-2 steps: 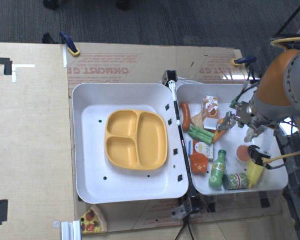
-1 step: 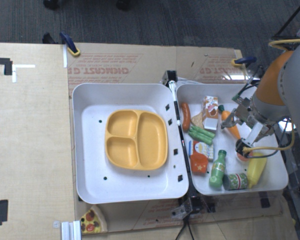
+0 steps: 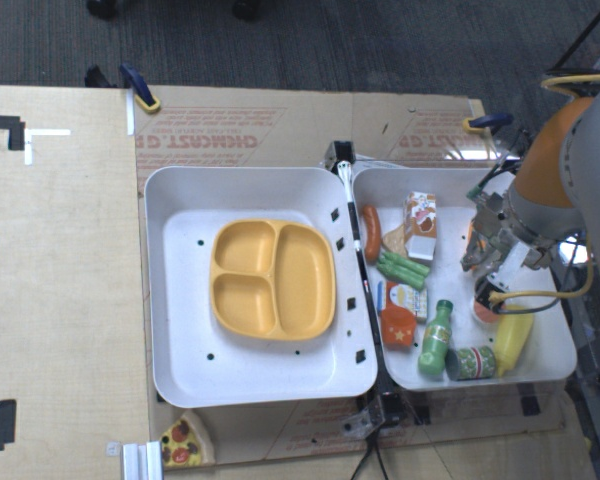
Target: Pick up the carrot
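Observation:
An orange-red, long, carrot-like piece (image 3: pixel 370 230) lies in the right bin (image 3: pixel 550 368), close along its left wall. A green pod-shaped piece (image 3: pixel 403 268) touches its lower end. My gripper (image 3: pixel 483 268) hangs over the right side of the same bin, well to the right of the carrot and apart from it. Just below the gripper sits a small orange-red round thing (image 3: pixel 487 312), partly hidden by it. A thin orange sliver (image 3: pixel 471 234) shows beside the wrist; I cannot tell what it is.
The right bin also holds a picture carton (image 3: pixel 421 218), a small red and white carton (image 3: pixel 401 316), a green bottle (image 3: pixel 436 338), a can (image 3: pixel 470 363) and a yellow piece (image 3: pixel 512 336). The left bin (image 3: pixel 180 368) holds a yellow divided plate (image 3: pixel 274 280).

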Controlling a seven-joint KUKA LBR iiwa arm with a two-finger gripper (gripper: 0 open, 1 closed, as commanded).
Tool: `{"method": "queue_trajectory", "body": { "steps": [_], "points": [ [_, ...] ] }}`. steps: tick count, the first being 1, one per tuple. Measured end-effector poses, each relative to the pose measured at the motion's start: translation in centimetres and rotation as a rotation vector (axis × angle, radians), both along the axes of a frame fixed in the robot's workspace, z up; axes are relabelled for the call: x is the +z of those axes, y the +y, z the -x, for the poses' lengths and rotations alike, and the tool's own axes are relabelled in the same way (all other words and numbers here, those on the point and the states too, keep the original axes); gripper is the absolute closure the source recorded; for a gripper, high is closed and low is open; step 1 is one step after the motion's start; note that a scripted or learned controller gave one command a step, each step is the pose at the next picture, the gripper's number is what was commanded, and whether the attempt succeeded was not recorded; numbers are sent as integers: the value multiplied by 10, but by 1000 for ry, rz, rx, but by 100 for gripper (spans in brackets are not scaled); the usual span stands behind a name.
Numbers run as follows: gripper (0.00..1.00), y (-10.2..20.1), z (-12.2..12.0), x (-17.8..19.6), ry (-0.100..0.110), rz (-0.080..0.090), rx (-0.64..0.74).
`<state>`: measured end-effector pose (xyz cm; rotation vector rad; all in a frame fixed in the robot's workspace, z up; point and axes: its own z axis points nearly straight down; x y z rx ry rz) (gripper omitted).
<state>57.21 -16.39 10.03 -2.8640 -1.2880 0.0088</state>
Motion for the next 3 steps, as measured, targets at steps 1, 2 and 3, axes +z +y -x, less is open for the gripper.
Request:
{"method": "queue_trajectory", "body": {
  "steps": [1,2,3],
  "points": [
    [0,0,0,0,0,0,0],
    [100,0,0,9,2,0,2],
    [100,36,-46,38,-4,0,37]
  ]
}}
